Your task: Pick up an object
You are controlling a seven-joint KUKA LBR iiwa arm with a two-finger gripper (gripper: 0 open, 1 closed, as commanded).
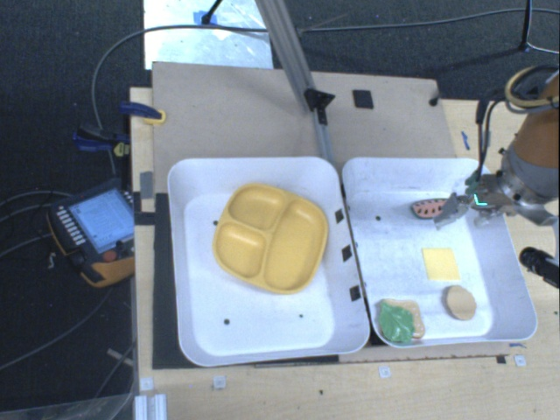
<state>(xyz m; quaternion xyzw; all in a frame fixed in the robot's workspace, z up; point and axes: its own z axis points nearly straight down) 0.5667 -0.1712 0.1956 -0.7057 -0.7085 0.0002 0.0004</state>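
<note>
Lying beside tool (457, 208): red piece (428, 208)

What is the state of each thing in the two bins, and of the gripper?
yellow plate: upright in left bin, compartments bare
red slice: flat in right bin, beside gripper
yellow square: lying flat
tan round piece: lying flat
green piece: at the bin's near edge

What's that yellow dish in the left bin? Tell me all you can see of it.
The yellow plate is a rounded square, looking like smooth plastic, split by raised ridges into three compartments: two small ones on the view's left, one large on the right. All three look bare. It lies flat, right way up and turned slightly askew, on the floor of the left bin. Nothing else touches it.
</note>
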